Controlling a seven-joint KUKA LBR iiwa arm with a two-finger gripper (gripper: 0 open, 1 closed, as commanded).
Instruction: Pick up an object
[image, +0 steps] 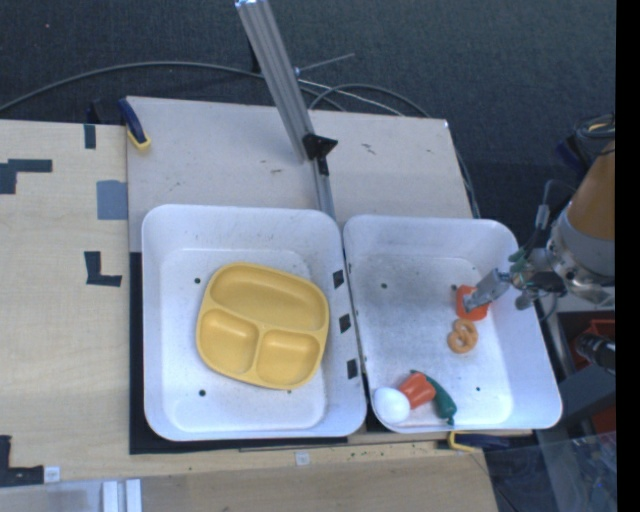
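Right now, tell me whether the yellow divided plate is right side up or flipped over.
Right side up. The yellow plate lies flat in the left bin, its three compartments open upward with nothing in them.

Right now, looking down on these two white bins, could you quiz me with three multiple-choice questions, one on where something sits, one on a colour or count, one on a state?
1. Where is the yellow tray?
A. in the left bin
B. in the right bin
C. on the wooden bench

2. What colour is the egg-shaped thing in the right bin's near corner?
A. blue
B. white
C. black

3. How does the yellow tray lie?
A. flipped upside down
B. standing on edge
C. flat, compartments facing up

Answers: 1 A, it lies on the left bin's floor. 2 B, it is white beside the carrot-like toy. 3 C, its three hollows show from above.
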